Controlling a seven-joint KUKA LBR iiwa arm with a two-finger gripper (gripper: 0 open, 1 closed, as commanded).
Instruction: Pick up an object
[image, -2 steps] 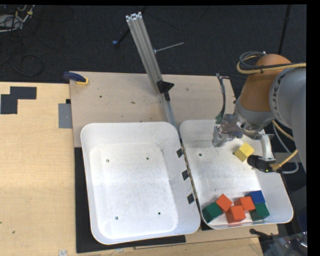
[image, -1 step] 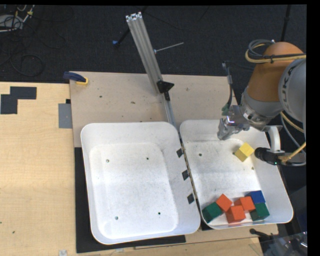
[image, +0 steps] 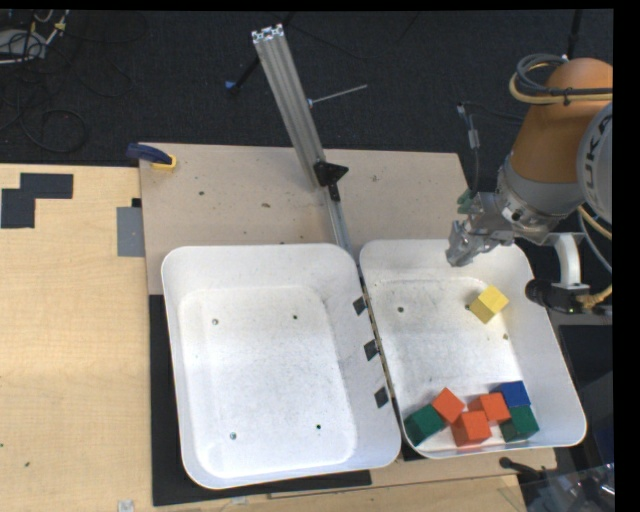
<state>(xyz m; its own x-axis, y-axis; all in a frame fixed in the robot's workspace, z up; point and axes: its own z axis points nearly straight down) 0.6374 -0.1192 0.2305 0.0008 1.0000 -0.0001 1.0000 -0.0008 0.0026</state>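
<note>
A yellow block (image: 488, 304) lies alone in the upper right part of the right bin (image: 440, 330). Several blocks cluster at that bin's near edge: an orange one (image: 448, 405), two more orange ones (image: 472, 427) (image: 494, 406), a blue one (image: 514, 393) and two green ones (image: 424, 424) (image: 520, 426). My gripper (image: 462, 250) hangs over the bin's far rim, up and to the left of the yellow block, with nothing visible between its fingers. The fingers are small and dark against the rim.
The left bin (image: 265, 360) sits beside the right one, with black clips (image: 368, 348) along the divide. A slanted aluminium rail (image: 295, 105) rises behind the bins. A blue-and-yellow clamp (image: 152, 156) lies at the board's far left corner.
</note>
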